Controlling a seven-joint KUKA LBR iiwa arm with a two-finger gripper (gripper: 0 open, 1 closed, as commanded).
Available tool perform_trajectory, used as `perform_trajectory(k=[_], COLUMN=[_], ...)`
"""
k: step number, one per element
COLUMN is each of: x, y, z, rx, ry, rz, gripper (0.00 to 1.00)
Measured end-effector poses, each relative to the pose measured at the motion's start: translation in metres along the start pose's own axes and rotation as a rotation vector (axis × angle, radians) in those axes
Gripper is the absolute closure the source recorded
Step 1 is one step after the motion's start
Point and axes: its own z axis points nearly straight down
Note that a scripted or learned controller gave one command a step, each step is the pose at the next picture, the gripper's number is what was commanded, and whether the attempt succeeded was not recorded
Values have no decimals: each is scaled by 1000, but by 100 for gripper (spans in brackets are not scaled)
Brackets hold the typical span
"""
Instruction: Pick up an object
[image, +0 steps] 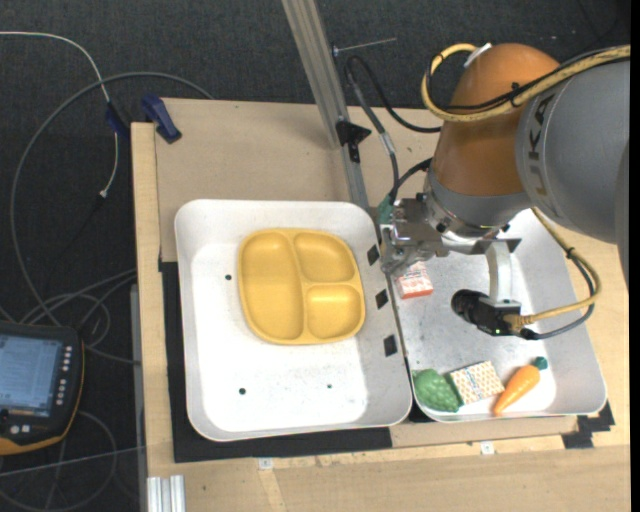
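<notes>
Arm over right bin, small carton just below the wrist.

No legible writing anywhere: red-and-white carton (415, 285) printed but too small to read. Gripper (408, 255) low at right bin's (570, 300) left edge, close above or against the carton; open or closed, cannot tell. Along the near wall: green lump (437, 389), checkered cracker (474, 381), carrot (515, 389), side by side. Yellow divided plate (300, 285) in left bin (210, 330). Tablet (35, 385) at far left, off the bench.
</notes>
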Motion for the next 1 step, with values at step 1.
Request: perform_trajectory(k=[1], x=[55], y=[8], z=[-2], rx=[0], ry=[0], rz=[0], gripper=[100])
